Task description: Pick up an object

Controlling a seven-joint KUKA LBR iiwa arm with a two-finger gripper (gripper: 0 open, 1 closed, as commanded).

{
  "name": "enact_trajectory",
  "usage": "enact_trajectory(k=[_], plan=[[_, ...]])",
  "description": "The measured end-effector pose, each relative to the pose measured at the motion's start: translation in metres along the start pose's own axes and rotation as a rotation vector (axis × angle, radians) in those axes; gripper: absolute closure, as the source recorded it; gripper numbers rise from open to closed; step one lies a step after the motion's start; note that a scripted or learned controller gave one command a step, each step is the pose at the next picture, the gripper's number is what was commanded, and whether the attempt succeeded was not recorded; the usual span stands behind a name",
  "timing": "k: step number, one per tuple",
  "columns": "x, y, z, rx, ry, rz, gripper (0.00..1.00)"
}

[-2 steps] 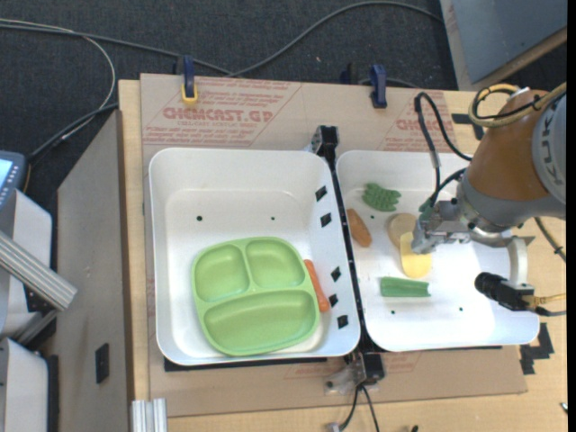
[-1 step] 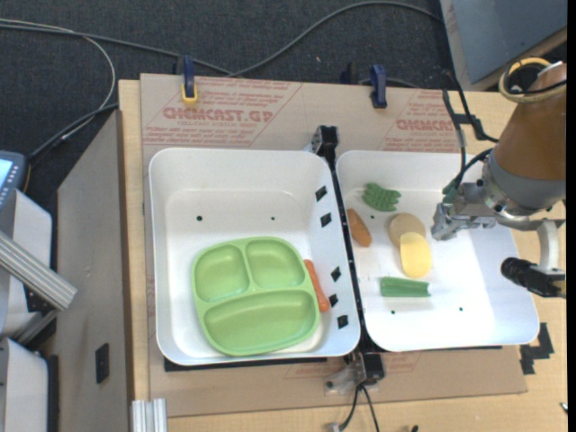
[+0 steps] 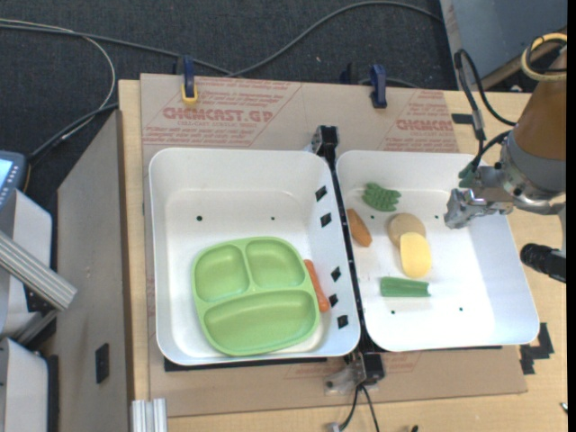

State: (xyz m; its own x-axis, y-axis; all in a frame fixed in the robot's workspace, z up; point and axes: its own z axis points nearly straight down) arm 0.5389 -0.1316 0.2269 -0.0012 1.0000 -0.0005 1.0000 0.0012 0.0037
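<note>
**Arm hovering over right bin, nothing grasped**

Cardboard-topped bench [image 3: 270, 106] is carrying two white bins; red print on it is reading "CHEMCAST GP", partly faint. Gripper [image 3: 461, 207] is sitting over the right bin [image 3: 477, 295], upper right area; can't tell how wide it is. Candidate objects are lying to its left and below-left: yellow block [image 3: 415, 255] touching a tan piece [image 3: 405, 226], green leafy item [image 3: 382, 196], orange item [image 3: 359, 229], green pod [image 3: 404, 287]. Approach step, judging. Next move is needing a shift left and a descent onto one object. Left bin is holding a green divided plate [image 3: 256, 295].
</note>
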Motion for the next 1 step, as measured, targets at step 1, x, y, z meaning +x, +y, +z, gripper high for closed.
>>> enact_trajectory(k=[1], plan=[[0.0003,0.0015,-0.0308,-0.002,0.000,-0.001,1.00]])
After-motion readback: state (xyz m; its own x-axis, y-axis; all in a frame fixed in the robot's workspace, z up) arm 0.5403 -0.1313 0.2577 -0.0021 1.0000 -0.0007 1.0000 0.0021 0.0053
